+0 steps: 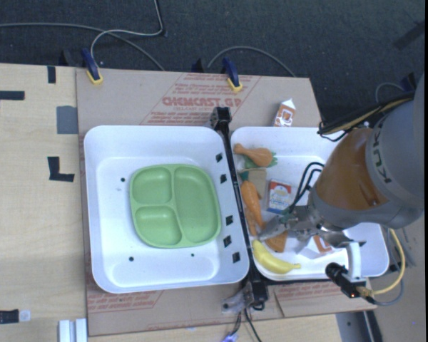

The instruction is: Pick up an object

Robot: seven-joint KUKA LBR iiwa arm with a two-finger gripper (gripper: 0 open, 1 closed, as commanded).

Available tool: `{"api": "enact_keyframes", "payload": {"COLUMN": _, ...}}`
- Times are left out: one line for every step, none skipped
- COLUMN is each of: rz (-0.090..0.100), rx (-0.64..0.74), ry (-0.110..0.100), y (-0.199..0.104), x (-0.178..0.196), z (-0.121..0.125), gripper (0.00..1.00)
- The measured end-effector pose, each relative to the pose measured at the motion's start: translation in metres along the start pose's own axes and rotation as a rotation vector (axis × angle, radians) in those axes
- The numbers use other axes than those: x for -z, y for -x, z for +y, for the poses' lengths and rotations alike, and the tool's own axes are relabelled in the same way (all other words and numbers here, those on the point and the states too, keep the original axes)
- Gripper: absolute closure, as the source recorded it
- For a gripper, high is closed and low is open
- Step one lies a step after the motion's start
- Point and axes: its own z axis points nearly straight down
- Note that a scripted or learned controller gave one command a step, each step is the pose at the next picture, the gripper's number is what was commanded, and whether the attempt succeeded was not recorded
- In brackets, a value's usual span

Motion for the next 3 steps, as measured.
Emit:
{"api": "enact_keyframes", "payload": {"rz": -0.003, "rx": -0.002, "ry": 0.002, "y": -0.0047, "x": 0.0001, "z": 0.0001, "gripper": 0.00}}
{"api": "enact_keyframes", "payload": {"rz": -0.002, "rx": -0.001, "ry": 0.002, "y": -0.0042, "x": 0.0000, "z": 0.0001, "gripper": 0.00}}
{"api": "enact_keyframes", "payload": {"rz": -0.001, "rx": -0.001, "ry": 0.001, "y": -0.0045, "x": 0.0095, "z": 0.0004, "gripper": 1.00}}
